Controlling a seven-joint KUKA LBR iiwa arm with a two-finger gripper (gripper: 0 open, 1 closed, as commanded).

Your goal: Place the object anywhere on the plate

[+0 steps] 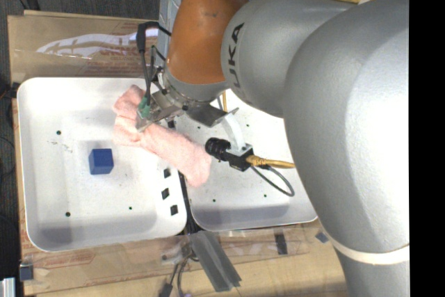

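**Tech:** One soft thing is what you want to look at: the pink cloth (167,142). It is pale pink, fuzzy like towelling, and bunched into thick folds.

**Operator:** Where is it lying?

**Tech:** You'll find it at the right side of the left bin (42,170), with its lower end draped over the rim where the left bin meets the right bin (236,219). A blue cube (101,161) sits apart from it on the left bin's floor.

**Operator:** Which way does it run?

**Tech:** Your long axis goes from upper left to lower right. The wider, folded end is at the upper left; the narrower end points down toward the seam between the bins.

**Operator:** And the gripper?

**Tech:** You can see the gripper (149,111) right over the cloth's upper end, touching or nearly so. Whether its jaws are spread or clamped, I cannot tell; the orange band and wrist cover most of them. The grey arm (348,115) also hides much of the right bin, so you cannot make out a plate there.
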